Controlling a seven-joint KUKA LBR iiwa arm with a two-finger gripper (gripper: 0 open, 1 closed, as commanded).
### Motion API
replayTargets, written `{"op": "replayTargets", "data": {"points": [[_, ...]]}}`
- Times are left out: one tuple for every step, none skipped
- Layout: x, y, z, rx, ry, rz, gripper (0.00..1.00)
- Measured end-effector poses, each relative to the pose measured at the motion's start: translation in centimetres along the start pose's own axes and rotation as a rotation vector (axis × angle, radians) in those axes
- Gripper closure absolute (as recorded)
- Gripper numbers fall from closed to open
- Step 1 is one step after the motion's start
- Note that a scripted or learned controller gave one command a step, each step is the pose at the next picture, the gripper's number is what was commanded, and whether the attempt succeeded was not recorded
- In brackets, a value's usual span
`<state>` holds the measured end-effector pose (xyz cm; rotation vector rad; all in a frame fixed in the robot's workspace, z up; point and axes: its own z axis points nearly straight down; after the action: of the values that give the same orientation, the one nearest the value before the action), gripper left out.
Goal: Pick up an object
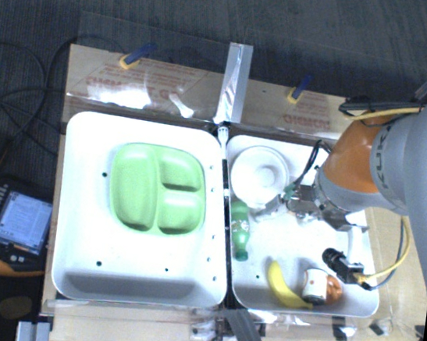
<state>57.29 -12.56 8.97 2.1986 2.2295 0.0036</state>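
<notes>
Brown table on dark carpet bears two white bins; the grey arm's tool hangs over the right bin.

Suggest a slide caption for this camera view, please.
KUKA arm's claw beside a white bowl; bottle, banana nearby; green tray left.

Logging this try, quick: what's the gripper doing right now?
Gripper: low in the right bin beside the white bowl; open or shut cannot be told.
</notes>
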Motion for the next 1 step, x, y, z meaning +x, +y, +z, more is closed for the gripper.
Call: {"op": "replayTargets", "data": {"points": [[6.7,-2.42,-9.36,0.013,0.004,0.093,0.0]]}}
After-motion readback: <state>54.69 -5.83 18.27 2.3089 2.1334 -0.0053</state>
